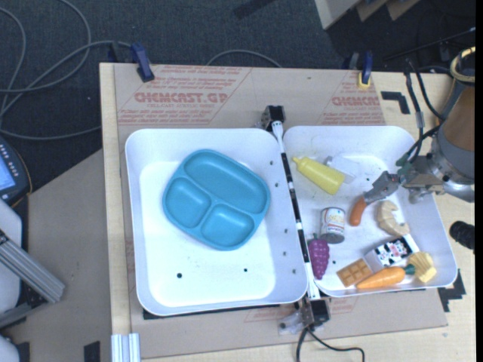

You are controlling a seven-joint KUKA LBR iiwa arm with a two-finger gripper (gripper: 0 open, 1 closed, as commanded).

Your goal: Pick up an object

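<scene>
Hand (379, 188) over right bin, spread, nothing pinched; sausage (356, 212) just below-left: descend straight, centre, then squeeze.

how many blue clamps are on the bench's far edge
2. One blue clamp grips the far edge near the left corner, behind the left bin. The other blue clamp sits toward the right, behind the right bin. Neither is hidden.

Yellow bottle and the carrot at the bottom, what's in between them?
In the camera view, a small can stands between the yellow bottle and the carrot, on the right bin's white floor.
</scene>
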